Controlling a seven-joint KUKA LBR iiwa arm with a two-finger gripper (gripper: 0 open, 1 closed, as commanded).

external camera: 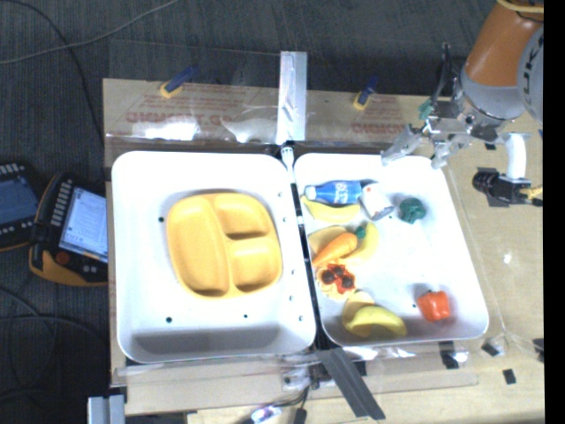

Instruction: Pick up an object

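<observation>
Up at the top right, the gripper (422, 145) hangs over the far right corner of the right bin (459, 237), below the arm's orange band (499, 38). Its 2 thin fingers (399, 148) are spread apart in a released pose, with nothing between them and no contact with any object.

Inside the right bin lie the candidates for picking: a blue bottle (340, 191) near the far left wall, a dark green round object (411, 208) just right of it, an orange carrot (335, 245) lying on yellow fruit, a small red-and-black piece (336, 277) below that, a yellow banana (375, 321) near the front wall, and a red pepper (433, 304) to its right.

A yellow divided tray (224, 242) sits in the left bin (141, 237).
</observation>
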